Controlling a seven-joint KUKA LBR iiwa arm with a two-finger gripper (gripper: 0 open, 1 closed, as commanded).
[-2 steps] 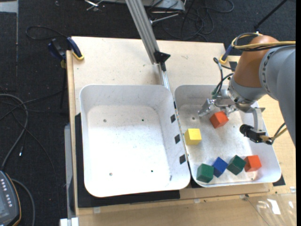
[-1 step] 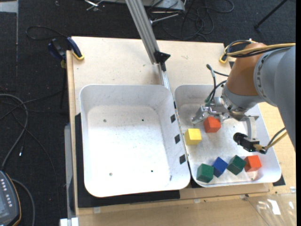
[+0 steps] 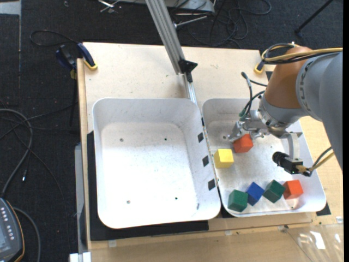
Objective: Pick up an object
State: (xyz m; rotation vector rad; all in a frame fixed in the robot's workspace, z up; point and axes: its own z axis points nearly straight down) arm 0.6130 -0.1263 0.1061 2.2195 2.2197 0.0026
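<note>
Together, cubes [image 3: 224,158] in one bin [image 3: 222,125]

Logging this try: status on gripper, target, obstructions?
Gripper low in right-hand white bin, directly over orange-red cube; grasp unconfirmed. Yellow cube close beside it.

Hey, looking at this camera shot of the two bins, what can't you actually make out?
1. Camera view: whether the gripper holds the red block; the arm overhangs where they meet.
2. Camera view: the right bin's far right corner; the arm covers it.
3. Camera view: dark specks in the left bin; too small to identify.
</note>
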